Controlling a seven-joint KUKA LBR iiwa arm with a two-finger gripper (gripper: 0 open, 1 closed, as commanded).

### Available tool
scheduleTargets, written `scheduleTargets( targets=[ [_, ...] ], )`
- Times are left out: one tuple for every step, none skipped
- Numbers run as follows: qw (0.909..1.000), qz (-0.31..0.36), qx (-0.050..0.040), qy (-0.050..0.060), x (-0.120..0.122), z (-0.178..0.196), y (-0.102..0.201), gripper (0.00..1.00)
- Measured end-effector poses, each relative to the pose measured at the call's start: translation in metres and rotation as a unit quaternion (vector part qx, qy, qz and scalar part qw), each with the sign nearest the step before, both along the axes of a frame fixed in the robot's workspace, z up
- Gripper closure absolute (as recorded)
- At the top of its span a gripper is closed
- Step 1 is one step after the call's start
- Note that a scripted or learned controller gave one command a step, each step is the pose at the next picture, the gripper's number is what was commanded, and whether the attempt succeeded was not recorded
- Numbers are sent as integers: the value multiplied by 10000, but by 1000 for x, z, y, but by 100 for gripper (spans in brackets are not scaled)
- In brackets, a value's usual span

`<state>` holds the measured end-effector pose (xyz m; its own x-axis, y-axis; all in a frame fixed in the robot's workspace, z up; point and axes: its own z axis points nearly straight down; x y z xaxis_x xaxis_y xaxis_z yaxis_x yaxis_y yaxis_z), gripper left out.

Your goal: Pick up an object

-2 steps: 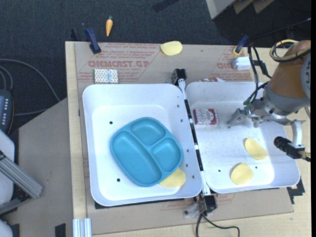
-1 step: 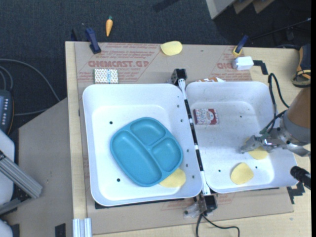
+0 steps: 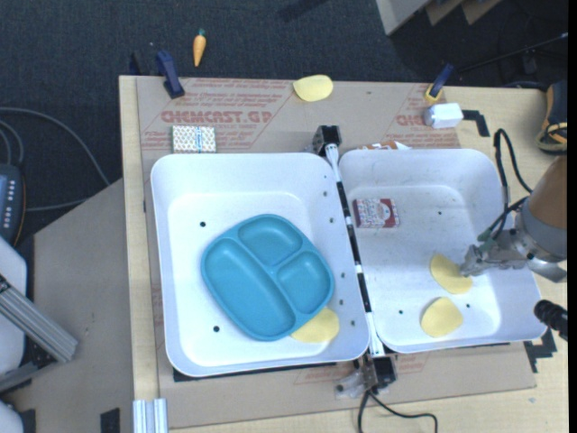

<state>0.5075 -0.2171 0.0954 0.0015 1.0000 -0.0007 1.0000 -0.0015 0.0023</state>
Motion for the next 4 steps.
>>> scheduleTargets(
  targets=[
    [10000, 13, 1, 4, -14, 100, 38, 100],
    [10000, 8, 3, 7, -15, 100, 38, 0],
    [10000, 7, 8, 21, 0, 25, 50, 0],
    [10000, 6, -2, 4, -5, 46, 43, 0]
  ],
)
